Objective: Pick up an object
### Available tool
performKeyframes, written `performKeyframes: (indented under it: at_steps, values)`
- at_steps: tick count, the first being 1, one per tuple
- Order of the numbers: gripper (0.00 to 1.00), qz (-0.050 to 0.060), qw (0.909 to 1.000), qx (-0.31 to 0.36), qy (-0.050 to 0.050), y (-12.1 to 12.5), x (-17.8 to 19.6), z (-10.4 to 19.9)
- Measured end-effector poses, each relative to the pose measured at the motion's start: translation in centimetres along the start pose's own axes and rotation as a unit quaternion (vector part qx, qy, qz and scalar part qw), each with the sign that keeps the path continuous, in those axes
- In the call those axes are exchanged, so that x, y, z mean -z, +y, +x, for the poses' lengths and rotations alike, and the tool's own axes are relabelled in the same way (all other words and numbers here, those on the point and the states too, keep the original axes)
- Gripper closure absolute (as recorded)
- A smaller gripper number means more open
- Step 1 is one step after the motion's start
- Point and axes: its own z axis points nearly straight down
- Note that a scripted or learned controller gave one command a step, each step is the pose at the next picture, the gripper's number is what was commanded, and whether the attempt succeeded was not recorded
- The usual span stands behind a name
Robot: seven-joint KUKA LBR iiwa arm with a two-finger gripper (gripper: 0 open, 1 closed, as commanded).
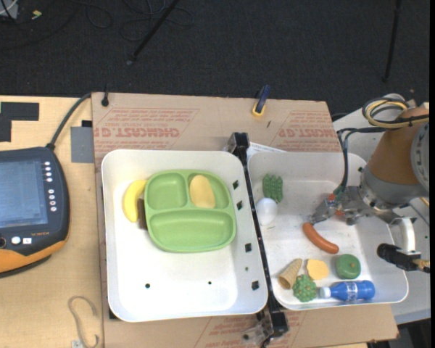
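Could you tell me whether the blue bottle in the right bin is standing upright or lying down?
Lying down: the blue bottle rests lengthwise on the right bin floor.

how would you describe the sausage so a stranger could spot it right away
Look in the right bin, the one without the green tray. Near its middle, just below the gripper, lies the sausage, slanting down to the right. It is the bin's one long red-orange thing; the green ball and yellow piece below it are rounder.

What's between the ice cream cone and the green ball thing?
In the camera view, a small yellow round piece sits between the cone and the green ball.
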Motion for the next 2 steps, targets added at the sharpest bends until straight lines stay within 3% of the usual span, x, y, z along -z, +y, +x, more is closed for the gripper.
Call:
performKeyframes:
  at_steps: [1,2]
  values:
    - [1.00,0.000,1.0000,-0.001,0.000,0.0,1.2,-0.1]
    - [1.00,-0.004,1.0000,0.000,-0.001,0.9,6.2,0.4]
